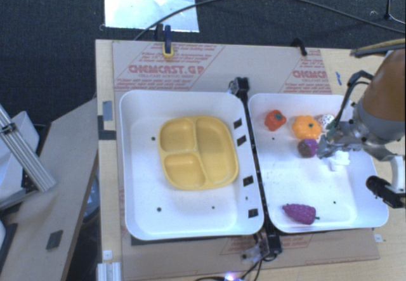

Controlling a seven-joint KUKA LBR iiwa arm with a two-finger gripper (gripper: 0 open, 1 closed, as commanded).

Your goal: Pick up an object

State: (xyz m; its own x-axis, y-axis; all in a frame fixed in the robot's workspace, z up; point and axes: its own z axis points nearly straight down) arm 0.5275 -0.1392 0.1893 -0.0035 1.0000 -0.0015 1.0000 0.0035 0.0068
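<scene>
Nearby, knobbly purple grape bunch [299, 212]; smooth yellow three-compartment plastic tray [197, 151].

Single fixed camera, above the bench [209, 61], angled down, both bins [136, 165] framed, seemingly mid-distance

Yellow tray [196, 151], purple grapes [299, 212], white bins [139, 210]
</scene>
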